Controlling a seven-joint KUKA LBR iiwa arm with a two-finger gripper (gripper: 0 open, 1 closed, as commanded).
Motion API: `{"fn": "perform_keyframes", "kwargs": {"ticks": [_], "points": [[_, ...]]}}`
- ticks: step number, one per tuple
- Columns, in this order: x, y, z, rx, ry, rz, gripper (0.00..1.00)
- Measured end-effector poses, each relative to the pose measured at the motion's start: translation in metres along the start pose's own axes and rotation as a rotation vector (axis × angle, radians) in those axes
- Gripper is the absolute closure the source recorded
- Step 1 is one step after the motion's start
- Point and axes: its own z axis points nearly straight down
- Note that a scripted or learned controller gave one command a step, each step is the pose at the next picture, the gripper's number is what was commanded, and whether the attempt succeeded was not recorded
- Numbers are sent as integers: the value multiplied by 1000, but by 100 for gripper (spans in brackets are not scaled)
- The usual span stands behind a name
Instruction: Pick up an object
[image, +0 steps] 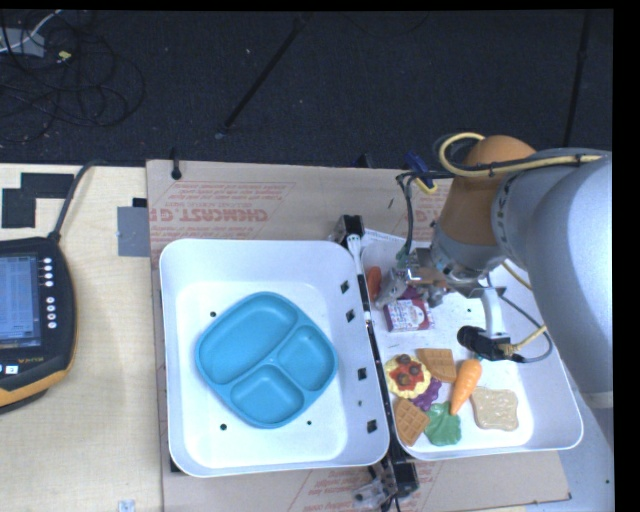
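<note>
Cardboard (250, 205) under the bins shows mirrored red lettering, unreadable.

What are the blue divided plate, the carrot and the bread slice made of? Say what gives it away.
Blue divided plate: probably moulded plastic, with a smooth, even colour and soft-edged compartments.
Carrot: likely toy plastic, uniformly orange with a slight sheen.
Bread slice: also looks like play food, matte tan; plastic or foam cannot be told.
</note>
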Motion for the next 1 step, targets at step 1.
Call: {"fn": "perform_keyframes", "kwargs": {"ticks": [1], "points": [[-23,0,0,0,-1,4,0]]}}
